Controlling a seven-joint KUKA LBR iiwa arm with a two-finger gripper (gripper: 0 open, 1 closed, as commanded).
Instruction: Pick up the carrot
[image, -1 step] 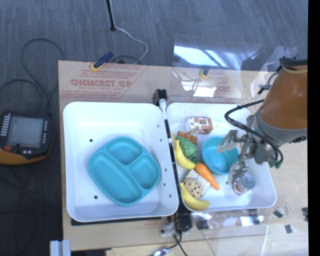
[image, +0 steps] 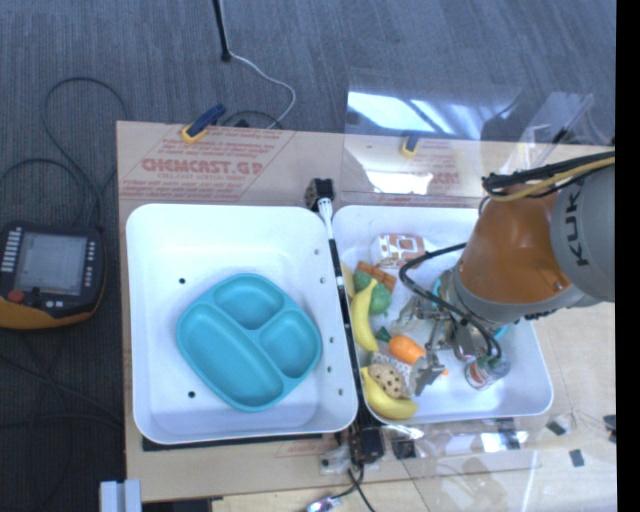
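The carrot (image: 405, 349), short and orange, lies in the right bin (image: 530, 395) among other toy food. My gripper (image: 436, 350) hangs low over that bin just right of the carrot, close to it or touching it. The grey wrist and orange band (image: 510, 260) cover the bin's right half. Nothing in view shows the carrot lifted; it rests on the bin floor.
Around the carrot lie two yellow bananas (image: 362, 316), a cookie (image: 385, 380), a green piece (image: 381, 298), a small box (image: 398, 245) and a red-and-white can (image: 480, 374). The left bin (image: 160, 240) holds a blue divided plate (image: 250, 340). A teach pendant (image: 45, 275) lies off the bench at left.
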